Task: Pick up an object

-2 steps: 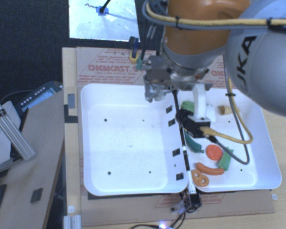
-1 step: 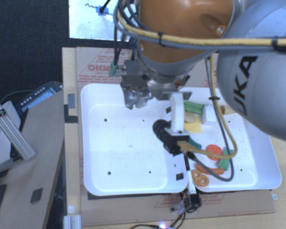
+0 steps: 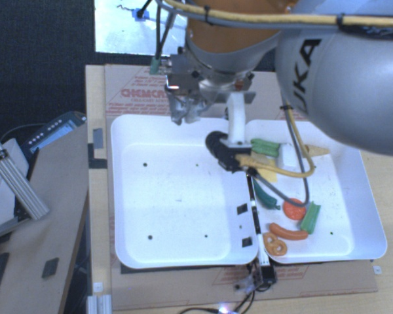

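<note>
My gripper (image 3: 184,112) hangs over the far rim of the left bin (image 3: 177,201), near its middle, with nothing visible in it. The loose objects all lie in the right bin (image 3: 354,195). A green piece (image 3: 265,147) and a yellow piece (image 3: 268,173) lie near its far left corner. A dark green piece (image 3: 267,197), a red-orange round thing (image 3: 293,209) and a green block (image 3: 310,217) sit mid-bin. An orange sausage shape (image 3: 288,231) and an orange pretzel shape (image 3: 275,244) lie at the front. The arm's bulk hides the far right part of that bin.
The two bins meet at a ridge (image 3: 251,208) with black markers on it. A cardboard sheet (image 3: 134,90) lies under both bins. A grey device (image 3: 52,131) and a metal rail (image 3: 13,182) sit off the bench to the left.
</note>
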Available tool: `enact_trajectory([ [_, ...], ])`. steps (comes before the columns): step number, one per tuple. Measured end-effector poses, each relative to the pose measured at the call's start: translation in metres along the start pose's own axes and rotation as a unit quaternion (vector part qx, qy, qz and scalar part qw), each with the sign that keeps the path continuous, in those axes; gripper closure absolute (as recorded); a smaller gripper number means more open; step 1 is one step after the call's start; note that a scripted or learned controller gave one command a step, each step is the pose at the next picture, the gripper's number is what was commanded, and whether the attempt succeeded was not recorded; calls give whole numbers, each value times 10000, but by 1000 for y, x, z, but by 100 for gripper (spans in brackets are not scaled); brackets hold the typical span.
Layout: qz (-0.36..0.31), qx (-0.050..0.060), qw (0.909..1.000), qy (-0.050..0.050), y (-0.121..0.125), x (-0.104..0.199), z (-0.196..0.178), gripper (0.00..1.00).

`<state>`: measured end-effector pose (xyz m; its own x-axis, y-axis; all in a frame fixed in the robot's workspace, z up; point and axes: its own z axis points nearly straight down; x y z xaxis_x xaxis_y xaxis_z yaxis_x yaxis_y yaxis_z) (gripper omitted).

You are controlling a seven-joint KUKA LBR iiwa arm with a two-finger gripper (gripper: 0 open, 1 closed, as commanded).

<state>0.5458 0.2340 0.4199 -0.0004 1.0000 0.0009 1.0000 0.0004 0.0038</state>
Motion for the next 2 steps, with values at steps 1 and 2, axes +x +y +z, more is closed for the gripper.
enact_trajectory([
  [1, 5, 27, 10000, -10, -1, -19, 43, 100],
  [2, -45, -6, 10000, 23, -62, 2, -17, 100],
])
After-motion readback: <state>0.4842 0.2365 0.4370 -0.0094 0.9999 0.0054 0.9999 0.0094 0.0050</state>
